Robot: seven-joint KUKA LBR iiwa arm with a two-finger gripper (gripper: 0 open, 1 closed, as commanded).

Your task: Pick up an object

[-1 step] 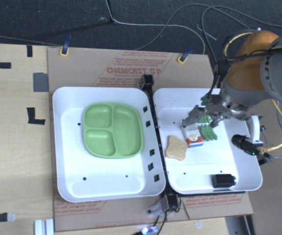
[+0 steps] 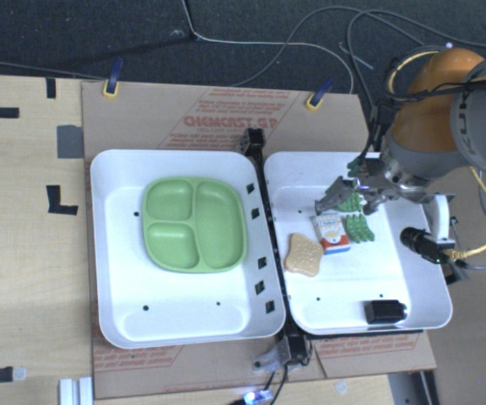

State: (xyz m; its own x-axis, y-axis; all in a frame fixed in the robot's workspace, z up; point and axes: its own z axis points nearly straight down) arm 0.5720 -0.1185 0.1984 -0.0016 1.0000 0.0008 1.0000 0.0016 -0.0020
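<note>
Underneath, a brown cardboard sheet [image 2: 226,116] with faint red printing, too blurred to read, carries both bins on a pale wooden bench; dark carpet lies beyond. Left of the right bin [image 2: 412,306], the left bin [image 2: 112,251] holds a green divided plate [image 2: 195,224]. Inside the right bin lie a tan bread slice [image 2: 304,256], a small white carton [image 2: 332,230] with unreadable print, a green toy [image 2: 360,226] and a black block [image 2: 385,311]. The gripper [image 2: 348,194] hovers just above the carton.

Grey arm [image 2: 467,133] w/ orange band [image 2: 433,99], yellow cable [image 2: 479,247].
</note>
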